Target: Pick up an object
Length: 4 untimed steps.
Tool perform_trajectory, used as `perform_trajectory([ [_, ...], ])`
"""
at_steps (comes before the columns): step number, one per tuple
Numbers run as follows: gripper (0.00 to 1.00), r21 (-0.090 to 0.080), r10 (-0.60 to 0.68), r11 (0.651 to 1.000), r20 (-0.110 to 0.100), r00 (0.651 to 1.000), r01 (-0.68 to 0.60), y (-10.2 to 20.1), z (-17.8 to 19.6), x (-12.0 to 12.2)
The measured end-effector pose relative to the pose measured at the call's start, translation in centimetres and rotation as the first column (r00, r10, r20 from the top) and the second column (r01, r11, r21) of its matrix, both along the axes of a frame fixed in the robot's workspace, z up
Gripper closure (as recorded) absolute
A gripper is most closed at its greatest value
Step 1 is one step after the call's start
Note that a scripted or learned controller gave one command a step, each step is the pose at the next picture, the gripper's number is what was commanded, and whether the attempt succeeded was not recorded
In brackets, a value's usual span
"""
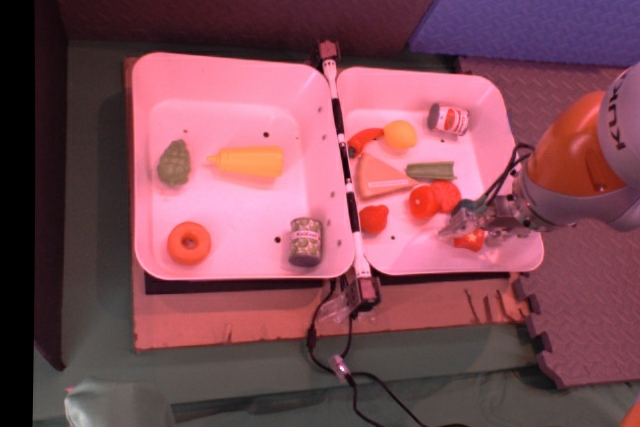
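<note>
The gripper pinches a small red, rounded object in the right bin.

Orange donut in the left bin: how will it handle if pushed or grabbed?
The orange donut lies flat, so it probably slides rather than rolls. Its rounded ring looks smooth and may slip from a side pinch. It sits near the left bin wall, which could block one finger.

Bench, brown board, two white bins
</note>
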<state>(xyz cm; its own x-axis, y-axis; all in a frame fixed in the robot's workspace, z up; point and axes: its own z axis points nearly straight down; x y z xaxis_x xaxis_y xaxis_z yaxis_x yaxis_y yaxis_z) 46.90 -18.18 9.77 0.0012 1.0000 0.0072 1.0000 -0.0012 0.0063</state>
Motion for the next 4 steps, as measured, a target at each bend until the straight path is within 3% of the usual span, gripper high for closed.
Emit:
perform_trajectory([
  [1,1.0,-0.007,-0.004,1.0,0.012,1.0,0.004,-0.2,1.3,0.3],
  [2,1.0,-0.013,0.0,1.0,0.004,1.0,0.0,0.2,7.1,1.3],
  [4,1.0,-0.014,-0.002,1.0,0.006,1.0,0.002,-0.5,18.8,0.5],
])
